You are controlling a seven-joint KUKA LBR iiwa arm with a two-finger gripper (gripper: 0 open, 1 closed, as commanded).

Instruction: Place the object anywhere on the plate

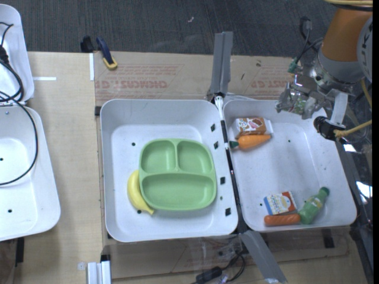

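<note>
Looking down, you had the gripper [298, 104] hovering over the right bin's [331, 176] far rim; I could not tell its jaw state. The carrot [253, 141] lay left of it and nearer, long axis left-right, well apart from the green plate [177, 174].

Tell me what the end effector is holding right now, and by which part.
Nothing that can be seen. The end effector hangs over the back rim of the right bin, apart from the carrot and the other items there.
</note>
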